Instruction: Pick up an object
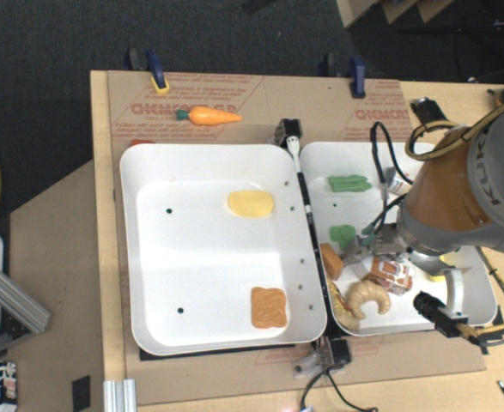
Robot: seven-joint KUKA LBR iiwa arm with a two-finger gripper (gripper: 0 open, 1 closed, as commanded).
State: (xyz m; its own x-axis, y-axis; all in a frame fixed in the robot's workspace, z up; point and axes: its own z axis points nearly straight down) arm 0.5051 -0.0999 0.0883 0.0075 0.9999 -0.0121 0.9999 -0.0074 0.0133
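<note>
From the camera view: grey, orange-banded arm's gripper (387,260) low in the right white bin (475,312), opening impossible to tell, above a brown-and-white wrapped snack (391,274) beside a tan croissant (365,297); likely reach stage, closing next.

Two white bins side by side on cardboard-covered bench (106,230). Left bin (148,256): pale yellow oval piece (251,203) near back, orange-brown waffle-like square (269,306) near front right corner. Right bin (316,166): green block (349,183) at back, smaller green piece (343,234) mid-left, croissant (367,297) at front. Arm (458,191) leans over right bin from right, gripper (387,260) low above brown-and-white item (391,275). Toy carrot (209,117) lies on bench behind left bin.
</note>
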